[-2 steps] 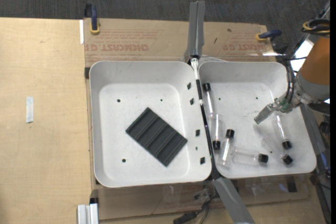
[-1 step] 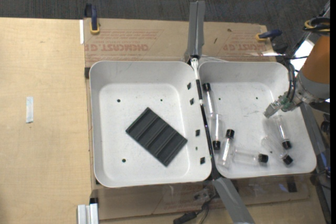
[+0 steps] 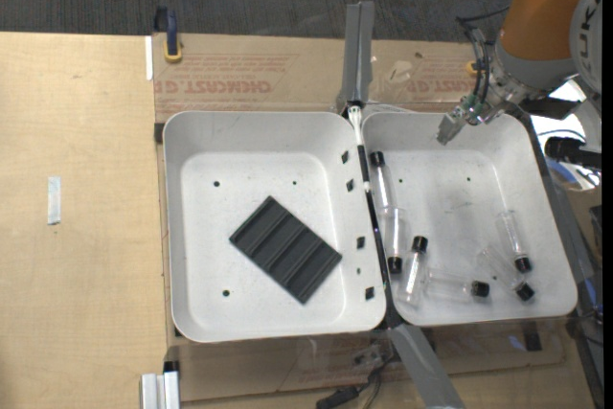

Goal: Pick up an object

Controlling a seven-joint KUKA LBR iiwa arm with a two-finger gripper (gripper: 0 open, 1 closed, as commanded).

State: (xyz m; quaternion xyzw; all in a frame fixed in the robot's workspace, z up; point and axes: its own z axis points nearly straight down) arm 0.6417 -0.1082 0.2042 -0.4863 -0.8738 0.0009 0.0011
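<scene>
A dark ribbed rectangular block lies at a slant in the left bin. Several clear tubes with black caps lie in the right bin: a long one along the left wall, one near the middle front, others toward the right front. My gripper hangs over the back edge of the right bin, well apart from the tubes, with nothing seen between its fingers.
A grey divider post stands at the back between the bins. Cardboard lines the bench behind them, with a blue-and-yellow clamp at its left corner. The wooden bench top stretches left.
</scene>
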